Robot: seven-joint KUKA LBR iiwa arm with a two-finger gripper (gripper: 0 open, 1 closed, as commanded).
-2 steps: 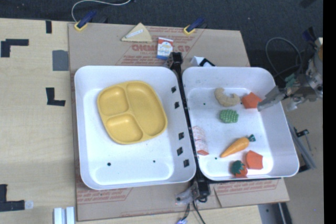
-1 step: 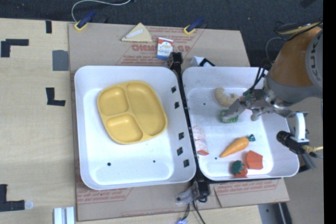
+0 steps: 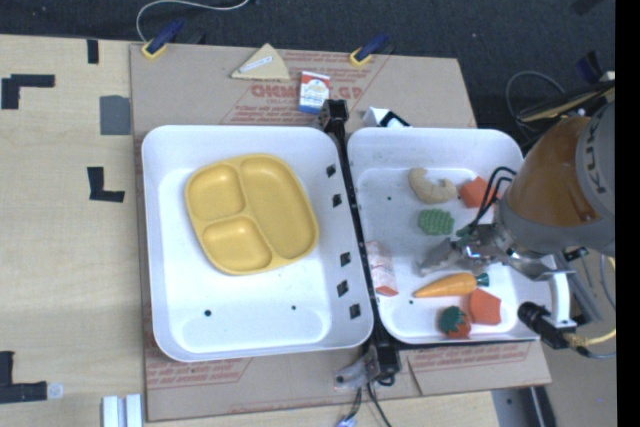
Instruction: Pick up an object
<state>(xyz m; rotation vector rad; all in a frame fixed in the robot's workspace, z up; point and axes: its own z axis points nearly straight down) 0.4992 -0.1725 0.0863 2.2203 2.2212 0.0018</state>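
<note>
My gripper reaches into the right bin from the right, low over its middle. It sits between a green ridged piece just above it and an orange carrot just below it. A beige lumpy piece and an orange-red piece lie towards the bin's far side. A red block and a small red and green fruit rest near the front edge. Nothing shows held in the gripper.
A yellow divided plate lies in the left bin. A pale packet rests by the right bin's left wall. Behind the bins on the cardboard stand a small red and white box and a tan wedge.
</note>
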